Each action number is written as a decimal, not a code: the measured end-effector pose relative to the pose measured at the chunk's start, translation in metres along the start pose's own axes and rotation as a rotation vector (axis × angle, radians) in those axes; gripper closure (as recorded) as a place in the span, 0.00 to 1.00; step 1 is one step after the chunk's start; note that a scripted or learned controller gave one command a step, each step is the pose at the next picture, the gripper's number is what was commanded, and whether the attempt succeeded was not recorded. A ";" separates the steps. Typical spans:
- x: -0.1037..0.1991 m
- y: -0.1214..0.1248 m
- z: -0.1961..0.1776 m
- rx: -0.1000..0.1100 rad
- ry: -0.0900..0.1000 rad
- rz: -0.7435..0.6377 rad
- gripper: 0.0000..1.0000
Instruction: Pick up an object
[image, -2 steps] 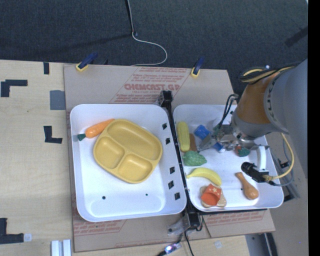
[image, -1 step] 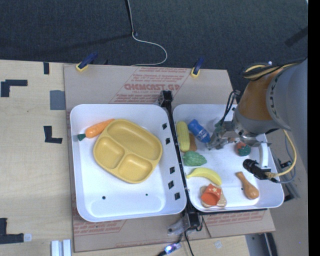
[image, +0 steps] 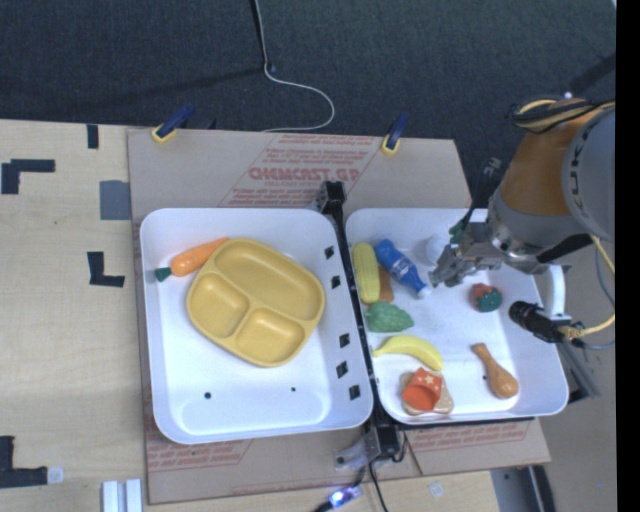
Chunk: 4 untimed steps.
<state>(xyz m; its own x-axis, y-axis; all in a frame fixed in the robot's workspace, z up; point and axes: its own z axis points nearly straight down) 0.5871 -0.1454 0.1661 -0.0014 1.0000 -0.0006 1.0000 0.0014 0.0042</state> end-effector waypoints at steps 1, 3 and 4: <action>0.000 0.001 -0.053 0.000 0.000 -0.001 1.00; 0.097 -0.037 -0.037 0.008 0.002 -0.003 1.00; 0.143 -0.065 -0.036 0.009 0.001 -0.003 1.00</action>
<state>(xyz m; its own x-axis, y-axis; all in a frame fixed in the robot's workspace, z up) 0.5217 -0.0028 0.2014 -0.0043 1.0000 0.0007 1.0000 0.0043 -0.0052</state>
